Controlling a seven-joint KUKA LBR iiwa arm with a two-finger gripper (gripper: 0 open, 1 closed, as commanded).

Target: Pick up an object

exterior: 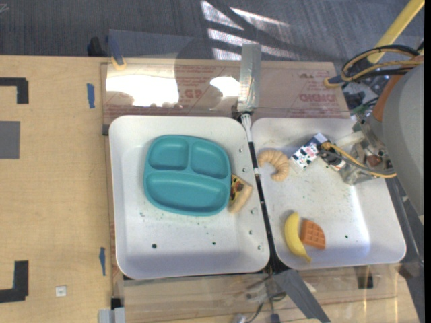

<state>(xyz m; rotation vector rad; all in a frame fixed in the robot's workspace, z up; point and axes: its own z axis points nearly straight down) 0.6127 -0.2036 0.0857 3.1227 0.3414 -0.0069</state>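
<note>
Gripper: above right bin; its grip you cannot tell.
Printed box: beside croissant; lettering too small to read.

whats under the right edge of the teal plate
A tan toy slice with yellow and dark topping pokes out at the teal plate's lower right rim. How far it reaches underneath is hidden by the plate.
</note>
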